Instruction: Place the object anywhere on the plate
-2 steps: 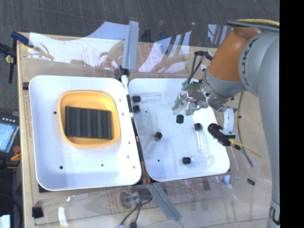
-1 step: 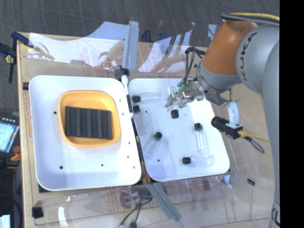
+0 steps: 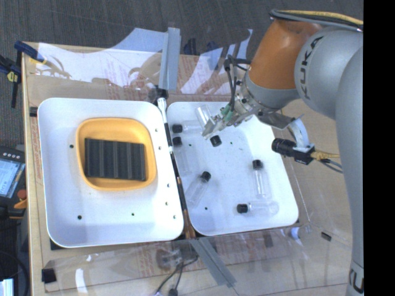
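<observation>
A yellow plate (image 3: 91, 132) lies in the left white bin (image 3: 62, 208), with a dark ridged insert (image 3: 115, 159) at its middle. Several clear vials with black caps lie scattered in the right white bin (image 3: 231, 156). One vial (image 3: 215, 140) lies just below my gripper (image 3: 212, 127), and a clear vial body (image 3: 202, 113) lies just above and left of it. My gripper hangs low over the upper middle of the right bin, pointing down and left. The plate is well to its left, across the divider between the bins.
Other vials lie at the right bin's left edge (image 3: 177, 128), in its middle (image 3: 201, 185), at its right (image 3: 260, 177) and near its front (image 3: 253, 208). The grey and orange arm (image 3: 290, 54) covers the upper right. A black fitting (image 3: 293, 150) juts out over the right rim.
</observation>
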Robot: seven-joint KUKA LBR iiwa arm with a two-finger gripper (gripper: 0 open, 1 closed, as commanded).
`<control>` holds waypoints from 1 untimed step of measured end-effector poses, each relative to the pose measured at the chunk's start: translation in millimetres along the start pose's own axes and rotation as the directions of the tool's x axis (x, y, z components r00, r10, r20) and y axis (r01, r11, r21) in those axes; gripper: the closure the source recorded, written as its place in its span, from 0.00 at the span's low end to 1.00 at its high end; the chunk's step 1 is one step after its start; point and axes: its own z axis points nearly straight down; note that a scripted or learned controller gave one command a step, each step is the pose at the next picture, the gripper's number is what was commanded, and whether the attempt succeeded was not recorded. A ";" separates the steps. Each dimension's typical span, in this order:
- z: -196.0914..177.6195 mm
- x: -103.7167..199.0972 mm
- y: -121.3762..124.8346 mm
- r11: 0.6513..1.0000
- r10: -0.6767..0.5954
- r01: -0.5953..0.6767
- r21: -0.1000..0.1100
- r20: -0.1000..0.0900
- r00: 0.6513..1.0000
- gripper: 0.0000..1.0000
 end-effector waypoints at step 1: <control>-37.2 64.1 13.3 0.985 -0.173 0.173 -0.001 0.001 0.985 1.00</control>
